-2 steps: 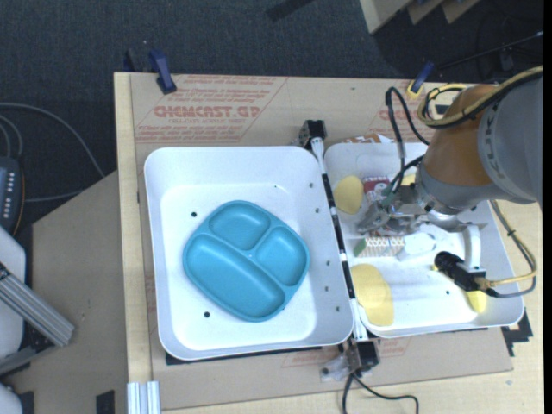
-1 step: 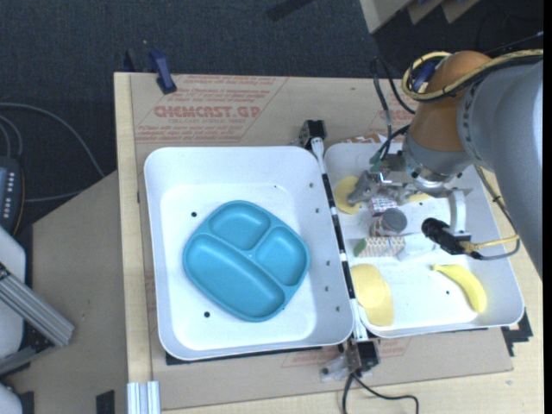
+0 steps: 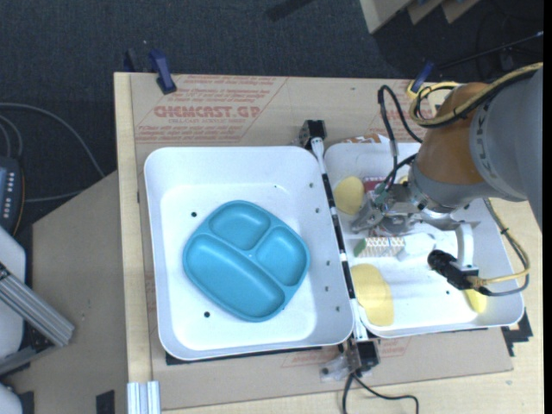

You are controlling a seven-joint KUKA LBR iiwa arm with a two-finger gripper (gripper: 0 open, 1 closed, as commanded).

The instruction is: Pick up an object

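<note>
two shallow white bins sit side by side on a pale wooden bench with red printed lettering along its far edge. dark carpet surrounds the bench, with cables trailing on the left and a blue clamp at the far left corner.

the left bin holds a blue divided plate with three sections. its long axis runs on a diagonal from the near right toward the far left, and it lies flat near the middle of that bin.

the right bin holds several small things. a pale yellow rounded piece lies at its far left, close to the divider between the bins. a larger pale yellow oval piece lies at the near left, its long axis running roughly front to back. between them sits a small pack with a dotted pattern. a small yellow piece lies at the near right, beside a black part of the arm's cabling.

the grey arm with its orange band reaches in from the right over the right bin. the gripper hangs low just above the dotted pack and beside the rounded yellow piece. the tip is a blur of metal and wires, so i cannot tell how it is set, and nothing is plainly held in it.
</note>
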